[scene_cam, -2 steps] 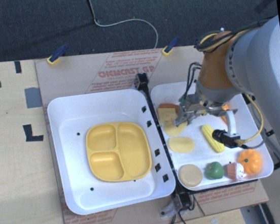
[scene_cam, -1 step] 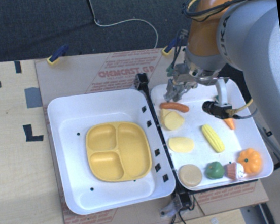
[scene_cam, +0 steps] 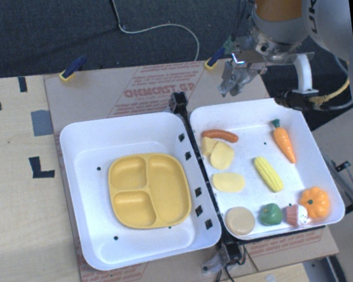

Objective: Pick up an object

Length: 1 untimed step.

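A: Camera view, quick rundown pls. Where's the grey two-finger claw (scene_cam: 232, 86)?

B: Hanging off the arm w/ the orange band, above the back rim of the right shallow white plastic bin (scene_cam: 312, 145), over bare cardboard. Nothing between its tips; can't tell if released or clenched, too small & dark.

A: Candidates?

B: All in that bin, below the claw in frame. Nearest: red plastic toy sausage (scene_cam: 219, 136), just below-left of claw, touching a pale yellow toy potato slice (scene_cam: 222, 155). Another pale slice (scene_cam: 228, 182) further down. Yellow toy corn cob (scene_cam: 268, 174) mid-bin, lying apart from the rest. Orange toy carrot w/ green top (scene_cam: 284, 144) below-right of claw, near the side wall.

A: Handling?

B: My guess: hollow plastic, light, stiff, smooth so prob slippery. Not fragile. Corn looks best: clear space both sides, ridged skin, grab across its middle. Carrot tapers, may squirt out. Flat slices hard to get under.

A: Left bin?

B: Yellow plastic divided plate (scene_cam: 149, 190), well apart, down-left of claw.
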Tool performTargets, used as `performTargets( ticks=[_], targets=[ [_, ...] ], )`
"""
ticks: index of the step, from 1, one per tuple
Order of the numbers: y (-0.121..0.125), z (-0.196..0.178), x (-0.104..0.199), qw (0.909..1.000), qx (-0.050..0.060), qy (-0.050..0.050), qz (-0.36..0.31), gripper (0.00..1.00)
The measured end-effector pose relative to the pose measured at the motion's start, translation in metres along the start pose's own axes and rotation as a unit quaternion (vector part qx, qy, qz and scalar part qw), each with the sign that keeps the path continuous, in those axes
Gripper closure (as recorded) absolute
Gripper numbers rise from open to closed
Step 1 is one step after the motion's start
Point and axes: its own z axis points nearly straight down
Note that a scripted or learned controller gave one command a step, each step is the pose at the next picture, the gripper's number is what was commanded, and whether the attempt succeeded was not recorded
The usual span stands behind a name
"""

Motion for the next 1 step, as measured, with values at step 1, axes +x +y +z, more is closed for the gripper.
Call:
performTargets(
  ticks=[1],
  targets=[
    [-0.0836,-0.0143,0.0438,1.0,0.008,0.002,-0.001,1.0]
  ],
)
